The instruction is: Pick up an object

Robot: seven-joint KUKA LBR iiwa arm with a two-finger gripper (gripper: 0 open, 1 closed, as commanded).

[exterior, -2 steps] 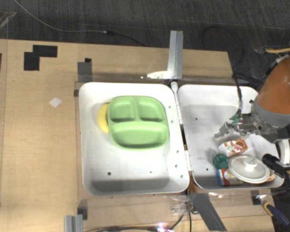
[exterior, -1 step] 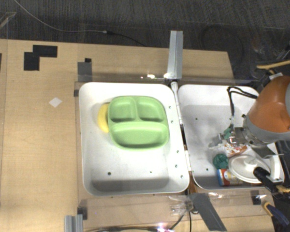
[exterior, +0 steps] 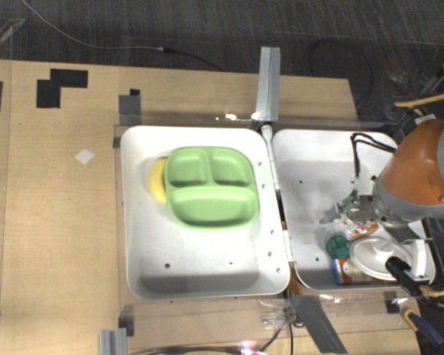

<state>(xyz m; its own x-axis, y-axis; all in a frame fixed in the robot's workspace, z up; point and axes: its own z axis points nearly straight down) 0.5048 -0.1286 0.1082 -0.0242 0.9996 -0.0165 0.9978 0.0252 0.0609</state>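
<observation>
The bench (exterior: 52, 220) has a light wooden top. 2 shallow white bins rest directly on it, side by side and touching along a shared edge: the left bin (exterior: 144, 272) and the right bin (exterior: 307, 168). Black patches (exterior: 59, 87) mark the bench's far left area. A metal bracket (exterior: 268, 83) stands behind the bins' junction.

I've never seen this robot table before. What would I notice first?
Probably the big green divided plate in the left bin, with something yellow peeking out from under its left edge. Next, the arm's bright orange band over the right bin, where small things are piled in the lower right corner, including a white lid and a teal object.
</observation>
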